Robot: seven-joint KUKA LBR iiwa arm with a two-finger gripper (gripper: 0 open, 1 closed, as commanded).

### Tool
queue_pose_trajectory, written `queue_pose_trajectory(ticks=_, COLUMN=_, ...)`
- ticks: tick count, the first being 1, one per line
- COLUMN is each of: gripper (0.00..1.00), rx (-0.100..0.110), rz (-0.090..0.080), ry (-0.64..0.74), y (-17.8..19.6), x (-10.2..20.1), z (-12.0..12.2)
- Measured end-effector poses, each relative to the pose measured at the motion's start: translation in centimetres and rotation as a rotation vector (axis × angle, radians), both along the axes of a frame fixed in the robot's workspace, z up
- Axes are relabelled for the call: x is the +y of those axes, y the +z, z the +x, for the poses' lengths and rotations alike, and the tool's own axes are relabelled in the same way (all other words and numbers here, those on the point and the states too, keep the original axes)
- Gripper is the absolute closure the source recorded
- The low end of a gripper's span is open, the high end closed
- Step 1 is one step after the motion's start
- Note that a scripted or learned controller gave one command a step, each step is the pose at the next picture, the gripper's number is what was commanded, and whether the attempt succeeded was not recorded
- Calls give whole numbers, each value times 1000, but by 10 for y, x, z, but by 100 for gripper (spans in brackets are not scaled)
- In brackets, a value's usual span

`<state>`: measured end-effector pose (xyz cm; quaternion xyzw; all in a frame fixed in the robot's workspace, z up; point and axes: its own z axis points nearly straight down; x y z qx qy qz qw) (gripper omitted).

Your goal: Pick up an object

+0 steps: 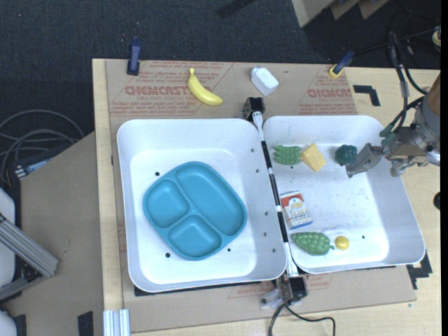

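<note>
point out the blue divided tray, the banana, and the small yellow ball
blue divided tray [194,208]: camera view, on the ridge where its compartments meet.
banana [202,91]: camera view, mid-curve of the peel.
small yellow ball [341,242]: camera view, centre of the ball.

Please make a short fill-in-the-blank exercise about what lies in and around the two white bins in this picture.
1. The blue divided plate lies in the ____ bin as the camera sees it.
2. The banana lies on the bench, ____ both bins.
3. The small card box in the right bin lies next to the ____ between the bins.

Missing words: left; outside; divider
</note>
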<state>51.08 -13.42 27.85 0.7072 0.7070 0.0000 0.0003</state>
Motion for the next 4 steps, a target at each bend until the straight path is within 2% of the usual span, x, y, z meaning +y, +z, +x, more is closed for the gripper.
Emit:
queue_pose_trajectory(ticks=1, gripper=0, rx=3, rz=1, ry=1, y=-108, x=22, z=73)
queue_pose_trajectory(ticks=2, gripper=0, rx=1, rz=0, ry=0, y=-162, x=-14, z=155)
queue_pose_trajectory(ticks=3, gripper=0, rx=-1, rz=-1, ry=-1, y=-192, x=-52, z=131)
queue_pose_trajectory(ticks=4, gripper=0, rx=2, rz=1, ry=0, y=-194, x=-57, z=101)
